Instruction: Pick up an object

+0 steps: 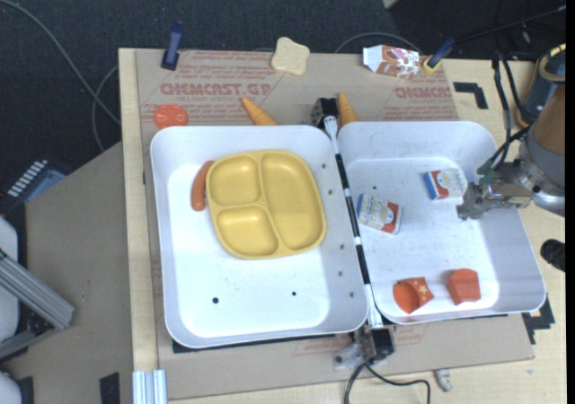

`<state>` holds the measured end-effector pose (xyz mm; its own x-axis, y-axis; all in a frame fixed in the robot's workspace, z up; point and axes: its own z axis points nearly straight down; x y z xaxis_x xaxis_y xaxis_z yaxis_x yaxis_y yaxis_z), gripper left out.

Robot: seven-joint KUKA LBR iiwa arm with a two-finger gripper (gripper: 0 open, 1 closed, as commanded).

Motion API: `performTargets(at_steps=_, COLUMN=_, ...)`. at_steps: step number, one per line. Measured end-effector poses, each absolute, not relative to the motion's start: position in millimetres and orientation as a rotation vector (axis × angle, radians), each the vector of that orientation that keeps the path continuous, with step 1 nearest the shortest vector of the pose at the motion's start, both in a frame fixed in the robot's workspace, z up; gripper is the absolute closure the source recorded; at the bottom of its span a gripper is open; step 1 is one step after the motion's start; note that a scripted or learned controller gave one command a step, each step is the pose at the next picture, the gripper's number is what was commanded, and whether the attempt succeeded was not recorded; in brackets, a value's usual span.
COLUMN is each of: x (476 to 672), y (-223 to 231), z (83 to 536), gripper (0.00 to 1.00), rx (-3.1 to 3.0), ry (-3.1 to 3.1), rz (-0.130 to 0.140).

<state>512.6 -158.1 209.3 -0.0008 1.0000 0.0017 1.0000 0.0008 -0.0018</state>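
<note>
My gripper (469,206) hangs low over the right bin (431,137), near its right side, just below and right of a small white carton (446,183). A second small carton (378,213) lies near the bin's left wall. Two orange-red blocks (412,294) (464,285) sit at the bin's front. Nothing shows between the gripper's tips, and their spacing is too small and dark to read.
The left bin (180,241) holds a yellow divided plate (266,203) and an orange-red sausage (199,187) beside it. Behind the bins lie a bread slice (289,56), a carrot (259,112), a carton (392,60) and a blue clip (172,46). The arm (550,151) fills the right edge.
</note>
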Motion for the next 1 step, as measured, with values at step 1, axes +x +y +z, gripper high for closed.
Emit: performTargets(at_steps=1, x=512.5, y=-158.4, z=209.2, gripper=0.00, rx=-2.220, ry=-2.220, rz=0.000)
